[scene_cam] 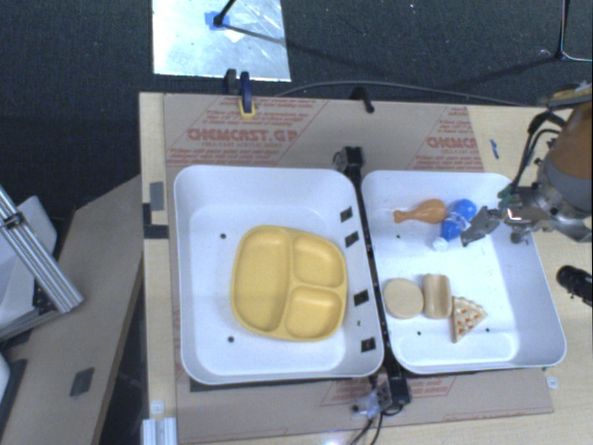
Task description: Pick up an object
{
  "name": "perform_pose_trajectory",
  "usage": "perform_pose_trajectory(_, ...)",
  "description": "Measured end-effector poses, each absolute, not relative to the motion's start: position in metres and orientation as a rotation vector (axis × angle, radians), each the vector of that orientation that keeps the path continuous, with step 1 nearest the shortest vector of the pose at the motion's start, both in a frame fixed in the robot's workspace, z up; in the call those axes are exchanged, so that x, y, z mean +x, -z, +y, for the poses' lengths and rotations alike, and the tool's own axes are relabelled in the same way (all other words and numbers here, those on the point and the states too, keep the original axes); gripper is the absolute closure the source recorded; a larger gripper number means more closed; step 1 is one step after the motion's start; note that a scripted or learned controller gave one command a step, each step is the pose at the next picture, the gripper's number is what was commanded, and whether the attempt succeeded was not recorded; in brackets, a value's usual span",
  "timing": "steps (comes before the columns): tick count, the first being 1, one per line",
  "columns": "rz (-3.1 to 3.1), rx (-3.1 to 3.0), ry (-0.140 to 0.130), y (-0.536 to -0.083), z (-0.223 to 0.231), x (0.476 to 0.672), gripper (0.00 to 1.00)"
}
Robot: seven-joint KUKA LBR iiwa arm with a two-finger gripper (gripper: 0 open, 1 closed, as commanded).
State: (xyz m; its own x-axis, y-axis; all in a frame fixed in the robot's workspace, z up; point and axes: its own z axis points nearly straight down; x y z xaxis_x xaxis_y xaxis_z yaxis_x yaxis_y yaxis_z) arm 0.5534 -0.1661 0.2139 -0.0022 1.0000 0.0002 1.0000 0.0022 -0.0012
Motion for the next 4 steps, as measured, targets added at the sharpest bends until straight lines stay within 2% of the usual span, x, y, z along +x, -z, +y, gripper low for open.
perform_pose_trajectory(2,-2.224,-2.216,-0.001,-0.117,-0.148,0.556,0.00)
perform_pose_trajectory(3,-2.226,-2.222,0.003,-0.131,-0.150,0.558,1.00)
perform_pose_trajectory(4,-2.225,-2.226,0.005,-0.182,-0.154,0.550,1.00)
